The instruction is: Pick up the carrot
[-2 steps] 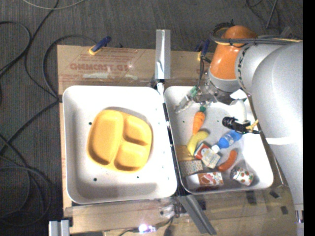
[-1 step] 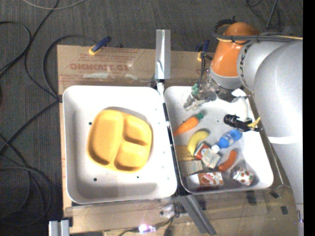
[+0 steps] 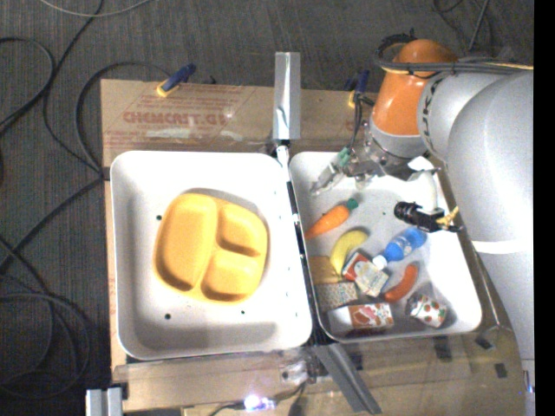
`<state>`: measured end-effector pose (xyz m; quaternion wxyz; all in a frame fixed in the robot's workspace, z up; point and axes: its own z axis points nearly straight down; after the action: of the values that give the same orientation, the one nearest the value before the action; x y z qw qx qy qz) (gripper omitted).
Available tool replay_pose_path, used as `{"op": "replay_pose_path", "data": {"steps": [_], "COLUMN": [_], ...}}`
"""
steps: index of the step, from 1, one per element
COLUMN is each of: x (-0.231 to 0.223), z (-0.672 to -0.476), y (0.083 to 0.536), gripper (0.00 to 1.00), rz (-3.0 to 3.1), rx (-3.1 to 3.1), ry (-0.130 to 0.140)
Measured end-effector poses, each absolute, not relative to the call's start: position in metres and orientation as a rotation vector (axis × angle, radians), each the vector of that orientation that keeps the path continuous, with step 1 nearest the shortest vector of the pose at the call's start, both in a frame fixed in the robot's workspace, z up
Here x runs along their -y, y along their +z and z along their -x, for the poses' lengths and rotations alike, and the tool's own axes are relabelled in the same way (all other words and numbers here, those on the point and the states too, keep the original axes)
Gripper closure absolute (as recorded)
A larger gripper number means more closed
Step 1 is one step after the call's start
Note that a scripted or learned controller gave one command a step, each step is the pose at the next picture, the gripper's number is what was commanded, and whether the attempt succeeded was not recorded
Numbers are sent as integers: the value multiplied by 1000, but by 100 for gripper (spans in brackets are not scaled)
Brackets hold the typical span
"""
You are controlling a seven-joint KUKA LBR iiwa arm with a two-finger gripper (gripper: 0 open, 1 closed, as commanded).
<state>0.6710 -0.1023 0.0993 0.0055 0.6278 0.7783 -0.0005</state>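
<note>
The carrot (image 3: 331, 218), orange with a green top, lies tilted in the upper left part of the right bin (image 3: 473, 306). My gripper (image 3: 340, 173) hangs just above and behind the carrot's green end, near the bin's back wall. Its fingers (image 3: 326, 180) look spread apart with nothing between them. A small gap separates the gripper from the carrot.
Just in front of the carrot lie a banana (image 3: 347, 245), a blue bottle (image 3: 403, 245), a small carton (image 3: 371, 276), a red sausage (image 3: 401, 284), a can (image 3: 427, 308) and a red box (image 3: 371, 316). A yellow divided tray (image 3: 212, 245) sits in the left bin (image 3: 130, 302).
</note>
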Motion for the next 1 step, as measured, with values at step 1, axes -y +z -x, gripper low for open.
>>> {"op": "replay_pose_path", "data": {"steps": [1], "x": [111], "z": [-637], "y": [89], "gripper": [0], "rz": [-1924], "rx": [-2473], "ry": [5]}}
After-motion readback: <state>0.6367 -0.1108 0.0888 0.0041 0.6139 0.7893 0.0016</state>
